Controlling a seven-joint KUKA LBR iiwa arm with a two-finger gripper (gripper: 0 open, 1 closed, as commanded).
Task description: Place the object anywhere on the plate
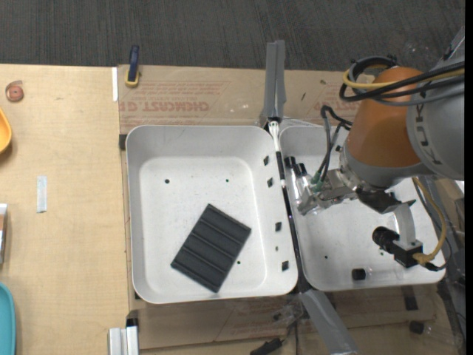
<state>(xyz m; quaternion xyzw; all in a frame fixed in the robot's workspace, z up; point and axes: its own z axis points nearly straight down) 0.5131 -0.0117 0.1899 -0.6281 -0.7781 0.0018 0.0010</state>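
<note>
A ribbed dark rectangular plate (212, 247) lies tilted in the left bin (140, 198); the gripper (307, 198), finger state unclear, hovers right of it.

Dark ribbed plate (212, 247) lies tilted in left bin (148, 198); tool (310, 198) over right bin (332, 272) near divider.

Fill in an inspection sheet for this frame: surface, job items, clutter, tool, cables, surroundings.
Surface: two white bins side by side on a bench, left bin and right bin.
Job's things: dark ribbed plate lies flat and askew in the left bin; object to place not identifiable.
Clutter: small dark piece on the right bin's floor.
Tool: tool sits over the right bin's left edge, below the orange band; finger state unclear.
Cables: yellow and black cables loop over the arm.
Surroundings: dark carpet beyond; blue clamp on the bench's far edge.
</note>
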